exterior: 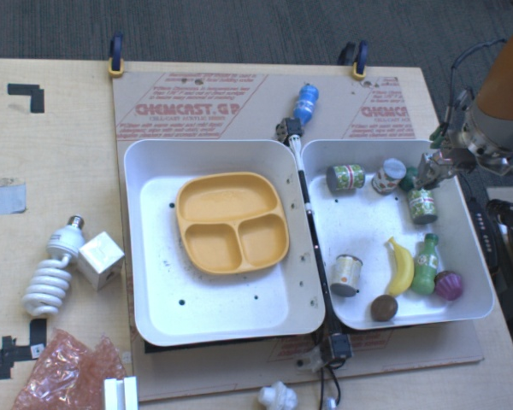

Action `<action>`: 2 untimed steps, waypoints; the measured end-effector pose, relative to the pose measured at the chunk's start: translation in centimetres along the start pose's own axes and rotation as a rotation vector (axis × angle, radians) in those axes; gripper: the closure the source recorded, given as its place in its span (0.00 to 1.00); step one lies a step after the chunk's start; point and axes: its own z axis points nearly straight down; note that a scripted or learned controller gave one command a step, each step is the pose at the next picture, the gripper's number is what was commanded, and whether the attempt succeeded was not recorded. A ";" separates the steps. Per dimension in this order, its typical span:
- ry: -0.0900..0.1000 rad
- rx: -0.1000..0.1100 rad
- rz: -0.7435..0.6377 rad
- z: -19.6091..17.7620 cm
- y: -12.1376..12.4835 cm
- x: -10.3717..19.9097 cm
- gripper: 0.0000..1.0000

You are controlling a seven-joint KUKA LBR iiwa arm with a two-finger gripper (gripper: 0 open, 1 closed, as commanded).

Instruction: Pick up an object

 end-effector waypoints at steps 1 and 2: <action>0.000 0.000 0.000 0.0 0.0 0.0 0.00; 0.001 0.001 0.002 10.9 -10.1 1.1 0.00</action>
